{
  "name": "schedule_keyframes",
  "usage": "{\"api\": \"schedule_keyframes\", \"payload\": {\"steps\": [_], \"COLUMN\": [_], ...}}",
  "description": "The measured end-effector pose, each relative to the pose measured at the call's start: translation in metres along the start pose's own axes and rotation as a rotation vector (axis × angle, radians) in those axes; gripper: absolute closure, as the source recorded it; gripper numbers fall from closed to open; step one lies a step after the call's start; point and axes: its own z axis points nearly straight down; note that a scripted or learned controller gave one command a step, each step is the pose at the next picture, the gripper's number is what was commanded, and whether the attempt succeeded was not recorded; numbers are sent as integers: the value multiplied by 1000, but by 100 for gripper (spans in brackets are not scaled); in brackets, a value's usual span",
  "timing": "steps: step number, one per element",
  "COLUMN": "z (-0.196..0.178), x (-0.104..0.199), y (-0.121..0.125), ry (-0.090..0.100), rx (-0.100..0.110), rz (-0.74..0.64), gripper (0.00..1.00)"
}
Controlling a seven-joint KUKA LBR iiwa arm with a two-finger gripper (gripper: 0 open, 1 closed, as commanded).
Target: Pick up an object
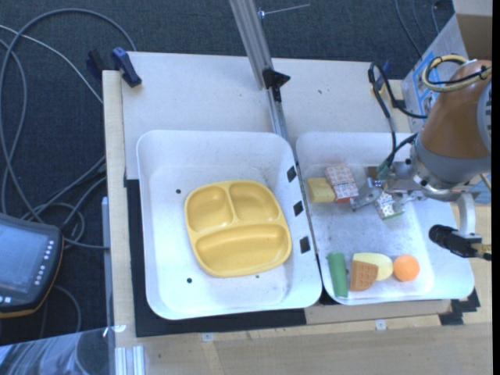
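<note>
My gripper point(373, 196) hangs low over the middle of the right bin point(461, 287), reaching in from the right. A small speckled white cube point(387, 208) lies right beside it, touching or nearly so. Just to the left are a red-and-white patterned box point(341, 181) and a yellow block point(319, 190). Along the bin's front edge lie a green cylinder point(337, 274), an orange waffle-like wedge point(362, 275), a pale yellow piece point(381, 265) and an orange ball point(405, 268).
The left bin point(156, 209) holds a yellow divided plate point(237, 227). A metal pole point(254, 30) slants down to the seam between the bins. The arm's grey and orange wrist point(453, 131) covers the right bin's far right corner.
</note>
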Motion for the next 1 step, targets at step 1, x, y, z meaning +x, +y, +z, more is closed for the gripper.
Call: {"api": "schedule_keyframes", "payload": {"steps": [1], "z": [43], "x": [1], "y": [3], "ry": [0], "rx": [0], "rz": [0], "gripper": [0]}}
